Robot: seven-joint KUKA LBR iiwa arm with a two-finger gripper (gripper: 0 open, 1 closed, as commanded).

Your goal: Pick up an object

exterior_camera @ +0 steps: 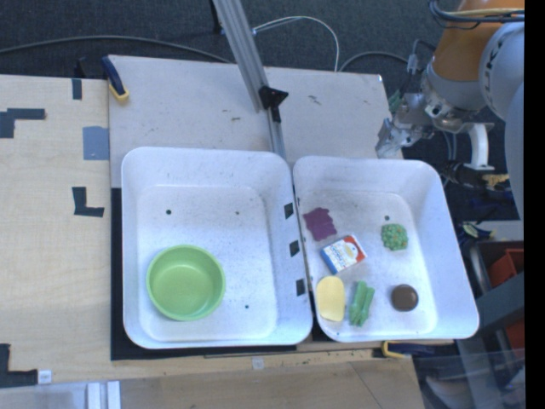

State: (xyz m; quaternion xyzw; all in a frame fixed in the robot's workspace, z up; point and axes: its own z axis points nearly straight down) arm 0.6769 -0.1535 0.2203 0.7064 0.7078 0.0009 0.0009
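White plastic makes up both shallow bins on the pale surface [196, 109]. The left bin [136, 177] carries a round lime-green bowl [186, 282] in its near left corner, mouth up. The right bin [426, 186] carries the rest: a flat purple piece [320, 223] near the dividing rims, a small white carton with a red and blue label [343, 254] just below it and turned at a slant, a knobbly green ball [394, 236] to the right, a yellow rounded block [330, 298] at the near wall with its long axis running from far to near, a green ridged pod-like piece [361, 302] just beside the block and lying almost parallel to it, and a dark brown ball [404, 296] further right, apart from the others. The grey arm with the orange band [477, 41] reaches in from the right, and its hand [392, 139] hangs over the far right corner of the right bin, beyond the rim and well apart from every object. Whether the hand is open or closed I cannot tell at this angle. A grey metal pole [243, 41] slants across the surface behind the bins, clear of the objects.
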